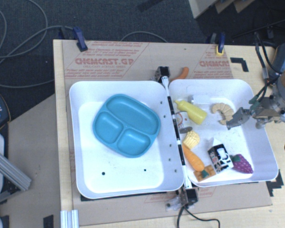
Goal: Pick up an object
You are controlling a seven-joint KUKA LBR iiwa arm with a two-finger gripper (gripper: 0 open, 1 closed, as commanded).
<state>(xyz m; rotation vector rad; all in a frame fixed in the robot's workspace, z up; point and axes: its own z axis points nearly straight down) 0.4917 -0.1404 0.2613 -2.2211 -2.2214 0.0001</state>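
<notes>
The right bin (256,148) holds several small toys. A yellow squash-shaped piece (192,111) lies at its left, with a beige croissant-like piece (222,109) beside it. Lower down are a corn cob (191,138), an orange carrot (194,159), a black-and-white object (220,157) and purple grapes (242,164). My gripper (249,122) hangs over the bin's right part, just right of the croissant piece. It is open, with nothing between its fingers (234,119).
The left bin (80,127) carries a blue divided plate (127,125). A small orange item (183,73) lies on the board behind the bins. Clamps stand at the board's back edge (80,38). Cables run across the dark floor beyond.
</notes>
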